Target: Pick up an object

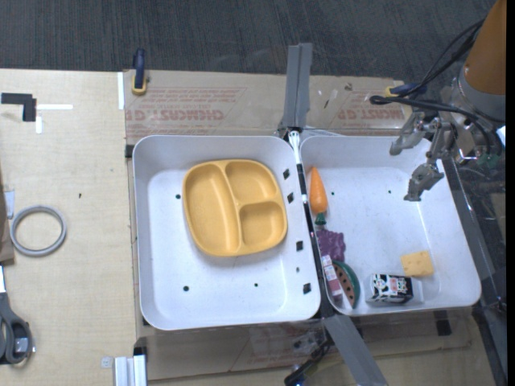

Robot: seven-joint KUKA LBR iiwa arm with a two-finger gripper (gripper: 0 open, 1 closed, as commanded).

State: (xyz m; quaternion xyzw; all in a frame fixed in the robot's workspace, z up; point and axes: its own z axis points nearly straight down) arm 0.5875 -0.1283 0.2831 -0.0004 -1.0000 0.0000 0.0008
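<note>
Gripper [422,179] is held over the right white bin [378,215], fingers apparently spread and holding nothing; the yellow cheese wedge [417,264] lies nearest, directly below it in the view.

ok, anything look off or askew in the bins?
Mostly tidy. The yellow divided plate sits skewed in the left bin. In the right bin, the carrot, grapes and watermelon slice crowd its left wall.
</note>
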